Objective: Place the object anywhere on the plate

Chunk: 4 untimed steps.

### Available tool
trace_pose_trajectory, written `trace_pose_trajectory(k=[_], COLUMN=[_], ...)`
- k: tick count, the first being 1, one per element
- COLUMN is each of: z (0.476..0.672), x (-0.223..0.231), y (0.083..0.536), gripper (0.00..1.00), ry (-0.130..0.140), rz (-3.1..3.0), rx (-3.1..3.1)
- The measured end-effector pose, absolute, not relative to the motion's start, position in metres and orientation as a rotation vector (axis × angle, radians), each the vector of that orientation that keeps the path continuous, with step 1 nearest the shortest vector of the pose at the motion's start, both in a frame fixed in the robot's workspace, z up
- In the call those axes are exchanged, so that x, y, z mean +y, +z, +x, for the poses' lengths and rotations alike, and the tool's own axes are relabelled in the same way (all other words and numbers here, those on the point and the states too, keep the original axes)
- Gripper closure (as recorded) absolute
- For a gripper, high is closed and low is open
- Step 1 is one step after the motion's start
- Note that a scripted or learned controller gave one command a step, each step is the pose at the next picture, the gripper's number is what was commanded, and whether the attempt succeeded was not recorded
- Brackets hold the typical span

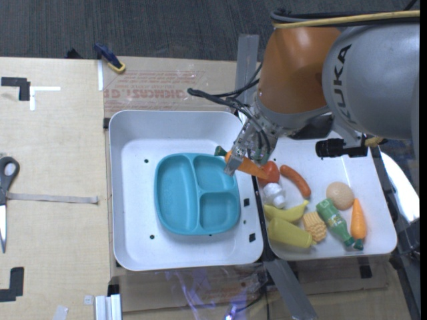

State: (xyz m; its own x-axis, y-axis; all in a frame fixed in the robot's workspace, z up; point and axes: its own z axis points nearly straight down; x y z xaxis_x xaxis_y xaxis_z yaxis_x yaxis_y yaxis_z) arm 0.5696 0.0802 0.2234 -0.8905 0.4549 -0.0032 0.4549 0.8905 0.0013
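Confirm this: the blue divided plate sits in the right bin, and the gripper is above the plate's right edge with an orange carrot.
One detail is wrong. The camera view shows the blue divided plate in the left bin, not the right. The rest stands: the gripper is above the plate's right edge with an orange carrot.

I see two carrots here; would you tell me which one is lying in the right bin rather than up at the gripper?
The small carrot by the right bin's right wall, next to the green bottle. The other carrot sits at the gripper, over the divide between bins.
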Motion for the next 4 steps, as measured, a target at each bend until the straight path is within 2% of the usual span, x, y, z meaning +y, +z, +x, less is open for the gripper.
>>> trace_pose_trajectory(k=[1,2,3,4], z=[0.531,0.478,0.535,0.535], x=[0.133,0.156,0.198,0.198], y=[0.199,0.206,0.334,0.333], gripper=[1.00,1.00,1.00,0.00], ry=[-0.001,-0.002,0.001,0.000], rz=[0.661,1.015,1.130,1.130], rx=[3.071,2.974,2.927,2.928])
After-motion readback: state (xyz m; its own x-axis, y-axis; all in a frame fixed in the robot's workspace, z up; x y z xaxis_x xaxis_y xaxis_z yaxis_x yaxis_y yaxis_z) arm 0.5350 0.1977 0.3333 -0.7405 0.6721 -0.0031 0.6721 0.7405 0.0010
